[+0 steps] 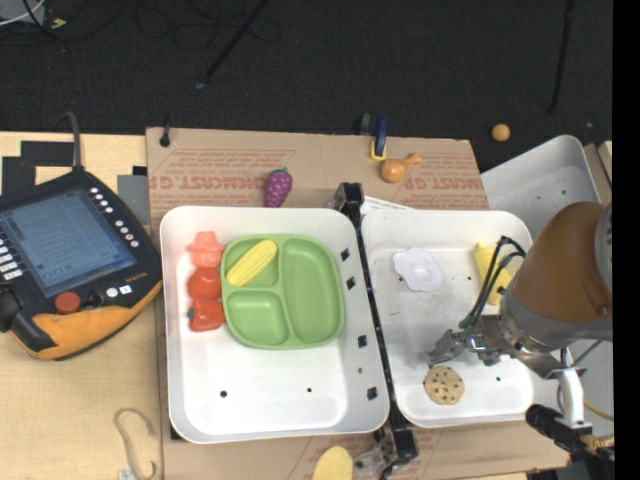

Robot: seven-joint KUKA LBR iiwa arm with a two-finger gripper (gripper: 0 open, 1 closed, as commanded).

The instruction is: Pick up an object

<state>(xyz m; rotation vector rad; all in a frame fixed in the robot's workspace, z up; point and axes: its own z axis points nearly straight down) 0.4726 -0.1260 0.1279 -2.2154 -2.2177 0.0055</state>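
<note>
My gripper (466, 351) hangs low over the right bin (400, 393), near its front. It is open, and nothing shows between its fingers. A round brown cookie (443, 385) lies on the bin floor just in front of and below the fingertips, apart from them. Farther back in the same bin lie a pale translucent white piece (417, 269) and a yellow object (486, 260), the latter partly hidden behind the arm's cables. The arm's orange band (560, 268) covers the bin's right side.
The left bin (260, 398) holds a green divided plate (310, 303) with a yellow corn cob (249, 261) on it, and a red and orange toy (204, 283) beside it. A purple grape bunch (277, 186) and an orange pear (397, 167) lie behind the bins. A teach pendant (70, 258) sits at the left.
</note>
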